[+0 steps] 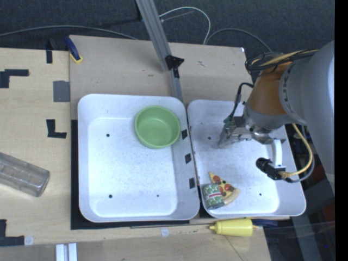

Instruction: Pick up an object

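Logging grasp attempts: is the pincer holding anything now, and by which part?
Nothing is held. The pincer hangs over bare floor of the right bin, apart from the pizza slice and the bowl.

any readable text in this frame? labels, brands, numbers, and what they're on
None can be read.
Pizza slice toy: printed toppings, no lettering.
Small green-and-grey packet beside it: some print on it, too small and blurred to read.
Yellow bottle at the bench edge: no label visible.
Green bowl in the left bin: plain.
Right bin, arm and gripper: no markings legible.
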Robot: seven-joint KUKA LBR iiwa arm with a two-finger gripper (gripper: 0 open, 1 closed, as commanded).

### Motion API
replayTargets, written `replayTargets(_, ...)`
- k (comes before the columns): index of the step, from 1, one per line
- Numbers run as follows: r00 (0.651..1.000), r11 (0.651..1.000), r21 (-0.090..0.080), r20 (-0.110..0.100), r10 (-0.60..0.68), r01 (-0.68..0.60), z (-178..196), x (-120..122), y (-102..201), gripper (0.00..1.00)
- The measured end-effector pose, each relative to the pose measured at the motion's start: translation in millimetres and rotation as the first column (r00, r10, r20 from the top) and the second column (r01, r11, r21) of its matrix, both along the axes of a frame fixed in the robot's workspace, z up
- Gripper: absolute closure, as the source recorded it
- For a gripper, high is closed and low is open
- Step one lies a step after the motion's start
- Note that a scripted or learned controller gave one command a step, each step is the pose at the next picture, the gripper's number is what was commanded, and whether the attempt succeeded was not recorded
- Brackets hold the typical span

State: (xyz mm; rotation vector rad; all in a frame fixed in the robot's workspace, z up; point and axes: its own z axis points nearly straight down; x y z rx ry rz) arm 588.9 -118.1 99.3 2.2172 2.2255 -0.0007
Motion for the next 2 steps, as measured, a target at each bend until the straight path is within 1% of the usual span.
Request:
replayTargets(1, 1.000, 1.000, 0.000, 0.004, -0.002, 0.002, 61.9, -3.5, 2.4, 1.00)
replayTargets(2, 1.000, 1.000, 0.000, 0.004, -0.002, 0.002, 104.5, -0.4, 2.8, 1.00)
